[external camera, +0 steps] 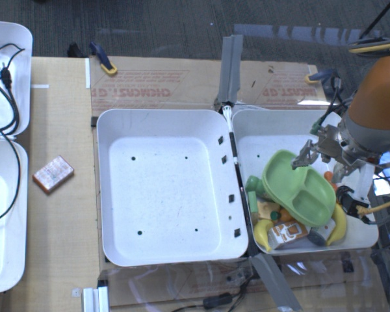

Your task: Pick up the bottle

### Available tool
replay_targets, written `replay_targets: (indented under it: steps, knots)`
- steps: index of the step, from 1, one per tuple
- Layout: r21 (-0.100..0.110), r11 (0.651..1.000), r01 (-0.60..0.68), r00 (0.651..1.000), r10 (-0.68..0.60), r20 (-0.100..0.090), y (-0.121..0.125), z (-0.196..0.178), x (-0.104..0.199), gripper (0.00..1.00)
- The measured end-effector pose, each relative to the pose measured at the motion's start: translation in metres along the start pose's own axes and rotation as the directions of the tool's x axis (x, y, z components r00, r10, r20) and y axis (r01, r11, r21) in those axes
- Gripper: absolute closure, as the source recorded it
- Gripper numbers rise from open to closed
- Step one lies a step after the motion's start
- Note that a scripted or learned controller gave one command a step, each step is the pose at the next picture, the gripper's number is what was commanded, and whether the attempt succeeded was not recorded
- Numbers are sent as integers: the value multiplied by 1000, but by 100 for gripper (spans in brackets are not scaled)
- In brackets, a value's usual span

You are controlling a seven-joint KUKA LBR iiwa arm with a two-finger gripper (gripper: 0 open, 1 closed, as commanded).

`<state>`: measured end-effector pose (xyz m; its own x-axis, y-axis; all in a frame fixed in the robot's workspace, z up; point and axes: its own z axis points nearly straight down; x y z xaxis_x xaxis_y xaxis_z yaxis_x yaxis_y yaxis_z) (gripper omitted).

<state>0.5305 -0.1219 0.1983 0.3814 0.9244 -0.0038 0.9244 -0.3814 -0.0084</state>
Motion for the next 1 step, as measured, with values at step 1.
replay_targets:
  steps: [1]
  knots:
    - [8,1000,0,1000,0,4,0,-5,-1,100]
